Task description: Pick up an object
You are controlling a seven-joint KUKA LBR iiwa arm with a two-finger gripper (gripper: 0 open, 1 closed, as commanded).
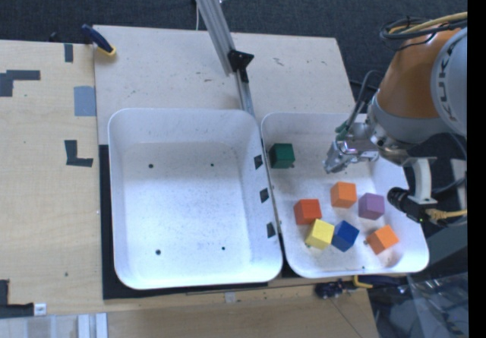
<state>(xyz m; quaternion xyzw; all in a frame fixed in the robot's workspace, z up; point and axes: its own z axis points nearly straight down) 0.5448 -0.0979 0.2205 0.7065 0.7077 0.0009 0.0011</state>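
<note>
Nothing lifted yet | gripper [339, 159] over right bin [407, 259], finger state unclear | cubes [343, 194] untouched | grasp pending

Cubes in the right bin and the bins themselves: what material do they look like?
Cubes, e.g. the green cube and yellow cube: probably painted wood or hard plastic; flat solid colour, matte, crisp edges. The view can't settle which. Right bin and left bin: likely moulded white plastic; smooth, rounded rims and corners, slight sheen, dark speckling on the left bin's floor.
</note>
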